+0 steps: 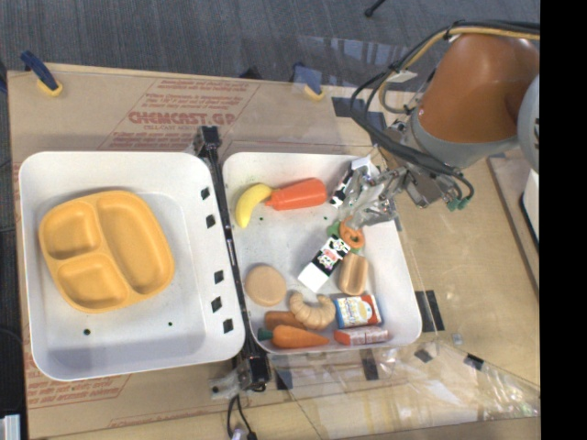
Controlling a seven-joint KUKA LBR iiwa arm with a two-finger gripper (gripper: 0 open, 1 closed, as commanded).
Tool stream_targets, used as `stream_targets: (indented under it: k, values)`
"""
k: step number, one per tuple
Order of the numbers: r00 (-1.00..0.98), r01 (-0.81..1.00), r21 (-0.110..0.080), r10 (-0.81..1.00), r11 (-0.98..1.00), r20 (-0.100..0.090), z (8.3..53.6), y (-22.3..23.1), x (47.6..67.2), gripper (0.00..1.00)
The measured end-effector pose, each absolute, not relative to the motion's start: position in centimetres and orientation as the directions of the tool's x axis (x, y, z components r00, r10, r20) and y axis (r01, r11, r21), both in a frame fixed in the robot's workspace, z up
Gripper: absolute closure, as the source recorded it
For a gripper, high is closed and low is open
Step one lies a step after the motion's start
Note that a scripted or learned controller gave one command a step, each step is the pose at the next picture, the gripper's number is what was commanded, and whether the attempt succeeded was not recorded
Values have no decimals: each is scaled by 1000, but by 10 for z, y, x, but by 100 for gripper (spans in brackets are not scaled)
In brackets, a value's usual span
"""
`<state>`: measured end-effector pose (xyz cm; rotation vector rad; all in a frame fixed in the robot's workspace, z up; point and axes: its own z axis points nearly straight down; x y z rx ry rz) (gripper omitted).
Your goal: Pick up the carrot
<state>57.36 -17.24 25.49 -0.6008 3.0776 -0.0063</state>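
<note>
The smooth orange plastic carrot (295, 338) is seen lying on its side along the lower edge of the right-hand shallow white bin (400, 255), below centre of the frame, tapering towards the right. It is flanked by a brown sausage piece (282, 319) just above it and a pale croissant (314, 310) nearby. The grey arm with its orange band (477, 85) is angled in from the upper right, and its two-finger gripper (365, 200) is poised over the bin's upper right part, well apart from the carrot. Whether the claw is released or clenched cannot be told.
</note>
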Motion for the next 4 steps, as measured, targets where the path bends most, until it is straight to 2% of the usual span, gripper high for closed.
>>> stream_targets:
  k: [1, 2, 3, 4]
  values:
    - [-926, -377, -4, -377, 926, -5, 255, -172, 574, 0]
    - [-626, -780, 7, -780, 626, 0, 109, -208, 597, 0]
    - [-379, -925, -12, -925, 379, -3, 96, -209, 619, 0]
    - [-376, -926, -17, -927, 376, -6, 108, -208, 620, 100]
